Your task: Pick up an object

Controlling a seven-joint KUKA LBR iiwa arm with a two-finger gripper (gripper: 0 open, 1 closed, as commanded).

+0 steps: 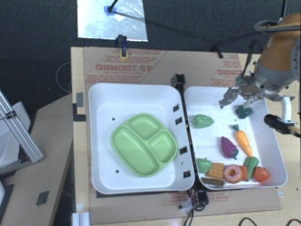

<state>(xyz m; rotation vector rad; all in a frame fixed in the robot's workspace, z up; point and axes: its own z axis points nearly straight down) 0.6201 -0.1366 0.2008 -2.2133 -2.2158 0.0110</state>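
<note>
Cardboard first, since that's nearest the camera: a brown sheet (141, 65) with red CHEMCAST lettering lies under both bins, and its front edge pokes out below them with a little tangle of cable at the seam. On top sit the two shallow white bins, side by side and touching along a black clip strip. Left bin (101, 126) has a green divided plate (143, 145) in it, three compartments, sitting a bit toward the front. Right bin (275, 166) has the toy food: along the front wall a green piece (204, 165), a waffle-looking wedge (216, 171), a pink donut (233, 173), a green pepper-ish thing (250, 164) and a red one (261, 174), all bunched close. Behind those, a purple grape bunch (228, 147) and an orange carrot (242, 141) just beside each other, then a green leafy piece (202, 121) nearer the divider. My claw (235, 98) hangs over the back right part of that bin, a small teal object (243, 110) right by it; honestly can't tell whether my fingers are apart or closed, or whether that teal bit is gripped. My orange band and grey wrist come in from the right. Farther back there's a blue and yellow clamp (122, 46) on the cardboard edge, a shiny foil sheet (112, 13) on dark carpet, and a light wooden table (42, 159) with aluminium framing off to the left.
</note>
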